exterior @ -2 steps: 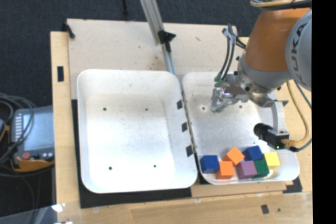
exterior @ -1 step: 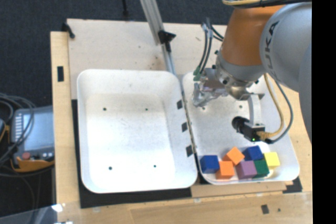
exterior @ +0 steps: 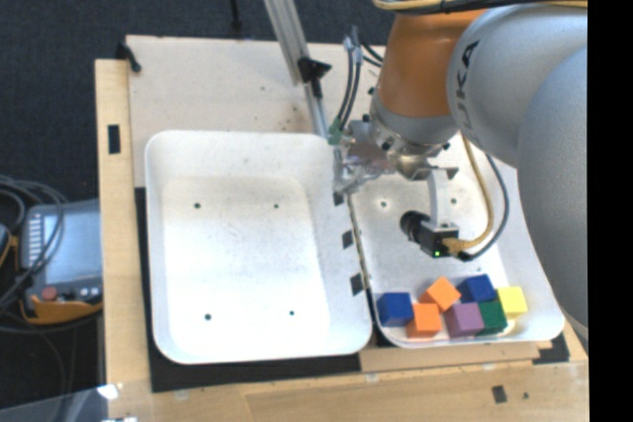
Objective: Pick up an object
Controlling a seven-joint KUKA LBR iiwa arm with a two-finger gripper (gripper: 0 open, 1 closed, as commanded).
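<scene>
Tool [exterior: 348, 175] over right bin [exterior: 396, 212]; blocks [exterior: 455, 306] nearby.

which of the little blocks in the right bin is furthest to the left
The blue block, at the left end of the cluster in the right bin. The other blue block sits further right, behind the green block.

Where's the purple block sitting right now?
In the camera view, the purple block sits in the right bin, near its front edge, between an orange block and the green block.
</scene>
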